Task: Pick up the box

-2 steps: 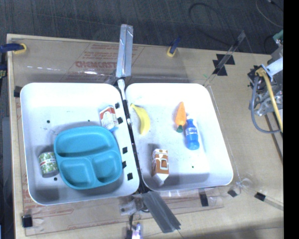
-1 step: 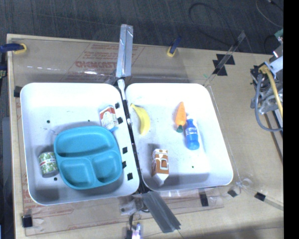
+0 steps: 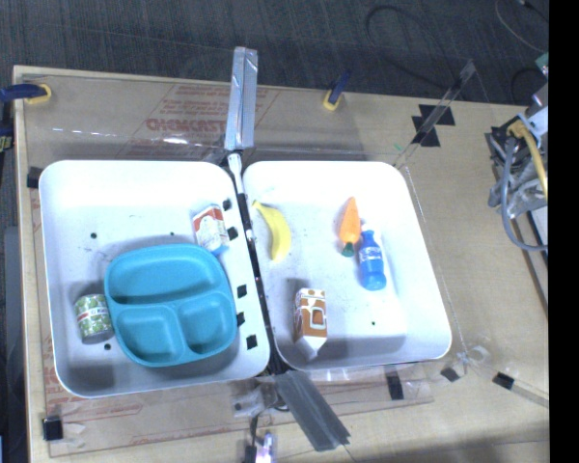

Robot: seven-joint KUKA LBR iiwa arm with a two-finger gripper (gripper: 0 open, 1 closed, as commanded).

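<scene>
White bins sit side by side on the bench, and nothing hangs over either one, so the task looks to be at its very start: the approach is not yet made. The likeliest box (image 3: 310, 316) is an orange-and-white carton in the right bin (image 3: 420, 258), near its front edge and close to the wall it shares with the left bin (image 3: 53, 258); it seems to lie with its gabled end toward the front rim. It stands apart from the banana (image 3: 274, 230) behind it and well apart from the carrot (image 3: 349, 222) and the bottle (image 3: 371, 260), which touch or nearly touch each other. A second candidate, a small red-and-white carton (image 3: 209, 228), is in the left bin, just behind the blue tray (image 3: 169, 305) and hard by the dividing wall; a can (image 3: 93, 317) stands to the tray's left. How wide or narrow the gripper is set cannot be told from this view; some cables (image 3: 511, 177) show at the bench's right side. By my reckoning the next move calls for bringing the gripper over the right bin, squaring it to the box's narrow sides and coming straight down. The near wall and the front rim leave little room on two sides, so a slanted descent could clip them or push the box into the corner.
</scene>
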